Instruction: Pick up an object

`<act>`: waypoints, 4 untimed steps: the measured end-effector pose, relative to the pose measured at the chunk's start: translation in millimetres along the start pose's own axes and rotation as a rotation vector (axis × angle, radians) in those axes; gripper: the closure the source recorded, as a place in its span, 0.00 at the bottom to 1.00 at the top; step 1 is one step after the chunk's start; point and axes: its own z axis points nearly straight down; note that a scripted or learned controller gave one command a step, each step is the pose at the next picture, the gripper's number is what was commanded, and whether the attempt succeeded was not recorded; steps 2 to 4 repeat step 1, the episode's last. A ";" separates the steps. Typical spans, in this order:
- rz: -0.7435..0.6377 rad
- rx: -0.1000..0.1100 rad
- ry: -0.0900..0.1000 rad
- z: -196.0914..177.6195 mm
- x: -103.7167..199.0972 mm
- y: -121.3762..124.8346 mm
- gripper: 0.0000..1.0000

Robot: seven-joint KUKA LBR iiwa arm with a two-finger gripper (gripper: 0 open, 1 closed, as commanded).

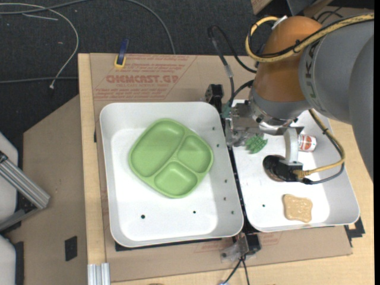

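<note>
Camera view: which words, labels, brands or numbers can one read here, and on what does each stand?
"CHEMCAST GP": large red outline letters on the cardboard sheet under the bins; the last letters are uncertain.
Smaller red lines below it: too blurred to read.
Label on the red and white can in the right bin: too small to read.

Bench (89, 111) in front of me: top is brown board with red print along the far side. Two shallow white bins rest directly on it, side by side, inner rims meeting. These are the left bin (108, 159) and the right bin (349, 199). A small blue piece (123, 51) sits at the board's far edge, above the print's left end; I cannot resolve what it is.
</note>
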 end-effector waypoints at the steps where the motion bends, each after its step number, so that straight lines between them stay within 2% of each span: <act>1: 0.001 -0.001 -0.001 -8.9 40.6 17.6 1.00; 4: 0.001 -0.001 -0.001 -8.9 40.6 17.6 1.00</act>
